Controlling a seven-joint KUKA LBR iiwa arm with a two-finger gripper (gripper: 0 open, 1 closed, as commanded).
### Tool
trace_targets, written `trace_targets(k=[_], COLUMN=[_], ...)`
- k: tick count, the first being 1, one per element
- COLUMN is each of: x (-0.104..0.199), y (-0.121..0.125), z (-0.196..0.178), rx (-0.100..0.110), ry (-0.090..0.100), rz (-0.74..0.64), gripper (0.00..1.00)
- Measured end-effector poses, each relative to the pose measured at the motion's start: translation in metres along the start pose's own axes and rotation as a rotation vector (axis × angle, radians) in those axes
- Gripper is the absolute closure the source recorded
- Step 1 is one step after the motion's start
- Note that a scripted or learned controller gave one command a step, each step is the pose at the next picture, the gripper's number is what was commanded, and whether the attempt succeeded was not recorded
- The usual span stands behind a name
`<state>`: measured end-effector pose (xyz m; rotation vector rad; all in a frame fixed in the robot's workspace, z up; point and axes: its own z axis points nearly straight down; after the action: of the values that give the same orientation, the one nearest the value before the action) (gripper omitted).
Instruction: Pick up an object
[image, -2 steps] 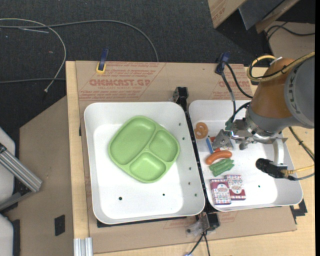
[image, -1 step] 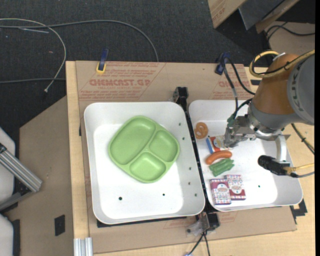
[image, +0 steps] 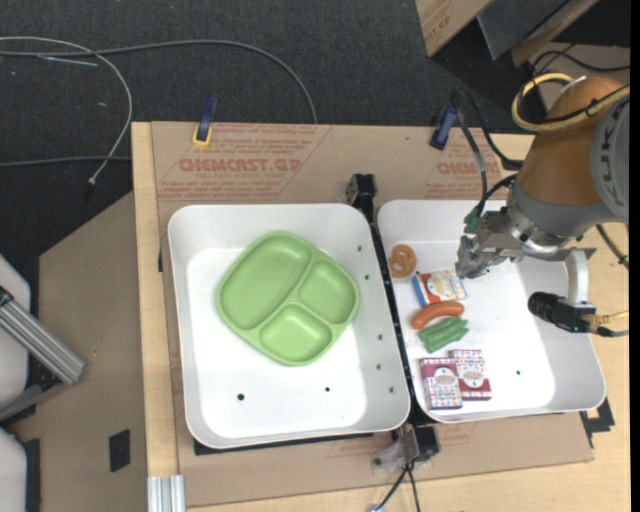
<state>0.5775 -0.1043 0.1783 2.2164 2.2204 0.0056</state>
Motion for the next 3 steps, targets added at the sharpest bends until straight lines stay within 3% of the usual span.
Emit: trace_targets(k=[1, 3], x=[0.0, 0.119], y=[0.002, 0.008], z=[-0.055, -0.067], rx=[-0.002, 0.003], ry=[0.0, 0.004], rz=[0.0, -0.006], gripper=[1.0, 1.0])
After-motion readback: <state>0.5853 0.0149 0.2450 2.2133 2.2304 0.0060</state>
